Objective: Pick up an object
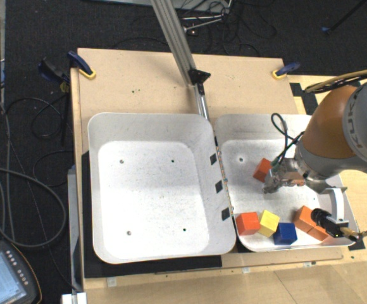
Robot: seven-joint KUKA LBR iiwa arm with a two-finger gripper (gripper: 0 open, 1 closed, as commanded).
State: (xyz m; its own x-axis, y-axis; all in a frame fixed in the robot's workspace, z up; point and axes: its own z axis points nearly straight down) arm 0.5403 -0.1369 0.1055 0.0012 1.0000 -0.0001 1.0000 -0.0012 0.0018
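My gripper point(273, 183) hangs over the middle of the right bin point(250, 151), reaching in from the right under the orange-banded wrist. An orange block point(261, 169) lies right against its left side, touching or nearly so; whether it sits between the fingers is hidden. Along the bin's front edge lie an orange cube point(248, 222), a yellow cube point(269, 223), a blue cube point(285, 233) and a longer orange block point(309, 221).
The left bin point(149, 182) stands beside the right one, sharing a middle rim with black clips. A metal pole point(177, 37) slants down from the back to that rim. Cables loop near the wrist.
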